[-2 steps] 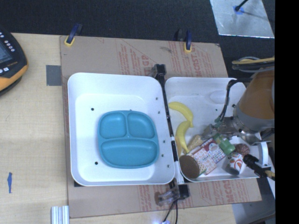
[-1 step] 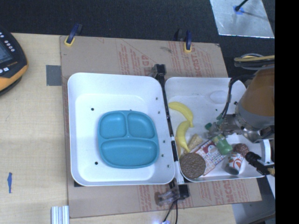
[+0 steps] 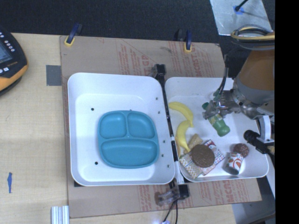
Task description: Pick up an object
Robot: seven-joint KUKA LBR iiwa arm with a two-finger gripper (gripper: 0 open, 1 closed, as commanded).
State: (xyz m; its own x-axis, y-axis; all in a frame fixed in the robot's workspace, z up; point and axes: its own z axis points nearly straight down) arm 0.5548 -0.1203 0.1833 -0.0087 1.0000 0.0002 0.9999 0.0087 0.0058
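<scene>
My gripper (image 3: 217,107) hangs low over the upper right of the right bin (image 3: 194,90), and the grey and orange arm (image 3: 254,73) comes in from the right. Directly below it, touching or nearly touching its tip, lies a small green bottle-shaped toy (image 3: 220,126), tilted. A yellow banana (image 3: 183,120) curves along the bin's left side. Near the front lie a dark round cookie (image 3: 202,156) on a printed packet (image 3: 195,166), a small white and orange cup (image 3: 233,163) and a brown round piece (image 3: 241,149).
The left bin (image 3: 74,125) holds a blue divided plate (image 3: 127,139). The bins stand on a brown cardboard sheet (image 3: 117,55) held by clamps. A yellow and black device (image 3: 9,59) lies at the far left of the bench.
</scene>
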